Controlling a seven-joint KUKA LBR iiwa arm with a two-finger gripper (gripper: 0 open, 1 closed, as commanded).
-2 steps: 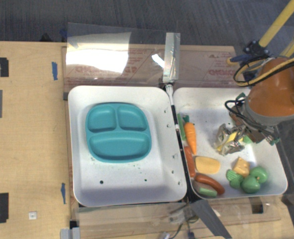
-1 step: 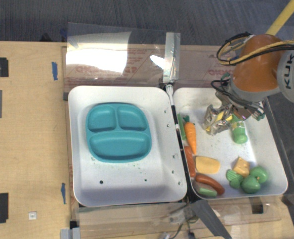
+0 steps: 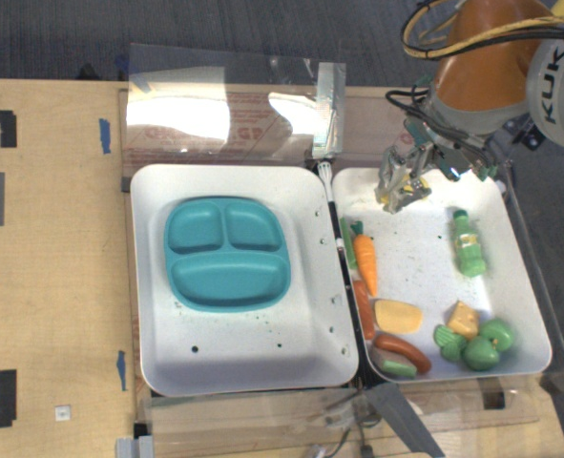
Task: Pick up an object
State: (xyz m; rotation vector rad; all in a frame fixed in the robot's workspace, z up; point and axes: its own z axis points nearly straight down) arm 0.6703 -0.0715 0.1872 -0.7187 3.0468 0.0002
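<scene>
Camera view: "KU" lettering on arm.

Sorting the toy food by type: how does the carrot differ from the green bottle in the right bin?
The carrot is orange with a green top; the green bottle is green all over. The carrot lies by the bin's left wall, the bottle nearer its right wall. The carrot tapers; the bottle stays blocky. Both lie flat, lengthwise, in the right bin.

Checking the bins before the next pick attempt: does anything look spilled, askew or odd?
Nothing spilled or damaged. The toy food crowds the right bin's left and near sides; the teal plate sits alone in the left bin.
</scene>
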